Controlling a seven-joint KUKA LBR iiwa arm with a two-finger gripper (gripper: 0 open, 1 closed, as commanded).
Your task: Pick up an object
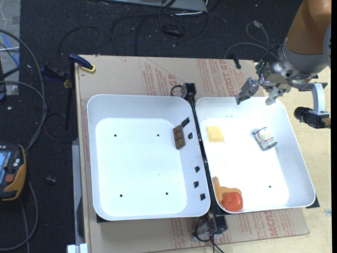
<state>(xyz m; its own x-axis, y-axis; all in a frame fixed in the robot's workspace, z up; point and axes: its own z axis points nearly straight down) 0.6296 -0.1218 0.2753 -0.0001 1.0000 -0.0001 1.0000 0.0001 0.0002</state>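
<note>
Grey-fingered and spread wide with nothing between, the gripper (259,92) hangs over the right bin's (295,141) far rim, where we see a small can (264,138) with an unreadable label, a yellow block (215,134) and a red-orange toy (230,196) against the near wall.

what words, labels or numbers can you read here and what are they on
Red print on the cardboard sheet under the bins: upside down and faint, too blurred to read with certainty.
Label on the small can in the right bin: coloured marks, too small to read.
Screen of the handheld controller at the left edge: unreadable.
</note>
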